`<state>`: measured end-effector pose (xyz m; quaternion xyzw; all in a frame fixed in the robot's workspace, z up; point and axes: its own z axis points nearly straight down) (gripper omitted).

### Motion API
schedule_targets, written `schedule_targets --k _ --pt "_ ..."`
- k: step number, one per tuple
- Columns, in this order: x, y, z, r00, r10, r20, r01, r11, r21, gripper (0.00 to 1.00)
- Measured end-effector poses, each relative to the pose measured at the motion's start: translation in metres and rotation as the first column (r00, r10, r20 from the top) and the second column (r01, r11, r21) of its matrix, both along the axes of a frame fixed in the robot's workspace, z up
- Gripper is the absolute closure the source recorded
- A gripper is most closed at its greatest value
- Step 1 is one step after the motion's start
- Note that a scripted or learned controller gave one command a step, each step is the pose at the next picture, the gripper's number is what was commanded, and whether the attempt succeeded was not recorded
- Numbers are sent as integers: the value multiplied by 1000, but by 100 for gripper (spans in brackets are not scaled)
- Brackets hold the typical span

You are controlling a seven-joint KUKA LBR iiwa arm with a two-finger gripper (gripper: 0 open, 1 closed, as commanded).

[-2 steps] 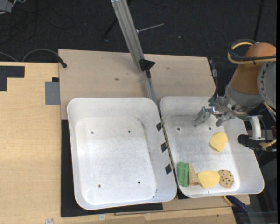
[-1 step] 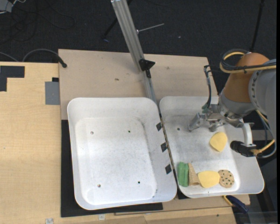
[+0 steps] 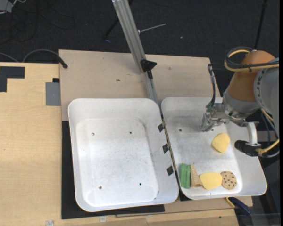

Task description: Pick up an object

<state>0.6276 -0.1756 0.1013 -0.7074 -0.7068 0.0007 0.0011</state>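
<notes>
- The bench is a tan board that carries both bins; every place below is given relative to the right bin.
- The left bin, white and shallow, sits touching the right bin's left wall, joined to it by small black clips along the shared edge.
- The right bin is the smaller white tray, and it holds all the loose objects.
- The arm, grey with an orange band, leans over the right bin's far right rim.
- A metal rail slants up and away from the right bin's far left corner.
- The gripper points down inside the right bin, in its upper middle, low over the white floor. Whether the fingers are open or closed cannot be told, and nothing can be made out between them.
- A yellow lump lies in the right bin's middle right, near the gripper but apart from it, on its near side.
- A second yellow piece lies along the right bin's near wall.
- A green strip lies at the right bin's near left corner, touching a tan slice that sits between it and the second yellow piece.
- A cookie with dark chips lies beside the second yellow piece, toward the right bin's near right corner.
</notes>
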Motion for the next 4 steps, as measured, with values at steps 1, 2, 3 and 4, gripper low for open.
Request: schedule_targets --k 1,2,3,4 --pt "1 -8 60 1000 0 7 0 1000 -2 100" --pt "6 -10 104 1000 2 6 -2 1000 -2 100" --pt "7 -11 149 1000 3 6 -3 1000 -2 100" --pt "0 31 143 1000 4 -1 -4 1000 1 100"
